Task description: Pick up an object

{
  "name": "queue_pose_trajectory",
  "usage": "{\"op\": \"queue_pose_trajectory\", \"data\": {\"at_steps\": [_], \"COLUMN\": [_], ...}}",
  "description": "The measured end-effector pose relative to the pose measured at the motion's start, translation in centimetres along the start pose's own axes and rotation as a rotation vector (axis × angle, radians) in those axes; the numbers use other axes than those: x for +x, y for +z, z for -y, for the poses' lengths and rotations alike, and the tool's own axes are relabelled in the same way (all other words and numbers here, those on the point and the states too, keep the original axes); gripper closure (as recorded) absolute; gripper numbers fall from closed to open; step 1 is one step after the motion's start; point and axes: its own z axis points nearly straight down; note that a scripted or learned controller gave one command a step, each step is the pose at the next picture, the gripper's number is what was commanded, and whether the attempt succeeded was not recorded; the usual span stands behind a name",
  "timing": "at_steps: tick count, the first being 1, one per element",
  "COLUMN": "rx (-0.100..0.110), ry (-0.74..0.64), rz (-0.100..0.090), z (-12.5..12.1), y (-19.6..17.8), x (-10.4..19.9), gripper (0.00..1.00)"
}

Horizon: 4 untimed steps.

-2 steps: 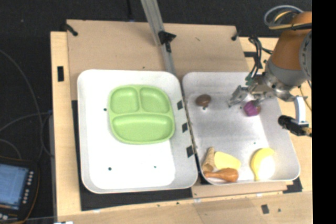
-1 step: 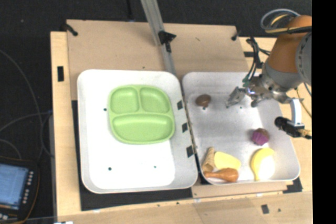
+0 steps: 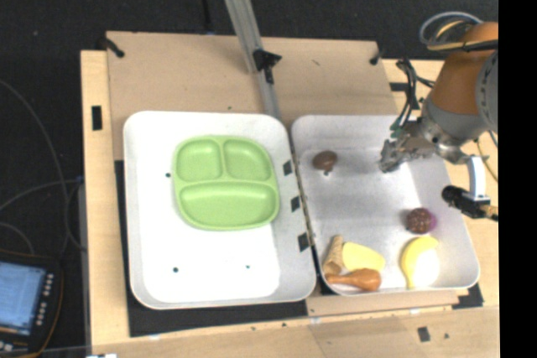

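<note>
camera view: we see the counter (image 3: 352, 331) carrying two shallow white bins side by side. the left bin (image 3: 151, 264) holds a green divided plate (image 3: 225, 183), lying flat in the upper half of that bin, with three compartments: two small ones at the top, one wide one below.

the right bin (image 3: 369, 189) holds the loose objects. we note a small brown piece (image 3: 325, 161) near the bin's upper left, close to the wall shared with the left bin. a dark reddish round object (image 3: 420, 220) sits toward the right side. below it lies a yellow and white object (image 3: 420, 261), near the lower right corner. along the lower edge, left of that, a cluster lies together: a tan piece (image 3: 334, 253), a flat yellow piece (image 3: 362, 256) and an orange piece (image 3: 359, 281), touching or overlapping one another; we cannot tell which sits on top.

the arm (image 3: 460, 88) reaches in from the right, grey with an orange band. the jaws (image 3: 393, 157) hang over the upper right part of the right bin, well apart from the brown piece and from the reddish round object. we see nothing between them. at this size we cannot tell whether they are spread or pressed together.

a slanted metal rail (image 3: 239, 4) crosses the top of the view down to the gap between the bins. a screen (image 3: 23, 298) shows at lower left, off the counter.
</note>
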Motion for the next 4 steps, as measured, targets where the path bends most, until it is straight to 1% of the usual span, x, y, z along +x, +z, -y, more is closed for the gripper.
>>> {"op": "queue_pose_trajectory", "data": {"at_steps": [1,2,3,4], "rx": [-0.003,-0.003,0.003,0.004], "ry": [-0.001,-0.001,-0.001,-0.004], "rz": [0.0,0.0,0.0,-0.004], "z": [-0.8,-1.0,-1.0,-1.7], "y": [-5.5,-10.8,-10.1,-9.7], "x": [-1.0,-1.1,-1.3,4.7], "gripper": [1.0,1.0,1.0,1.0]}}
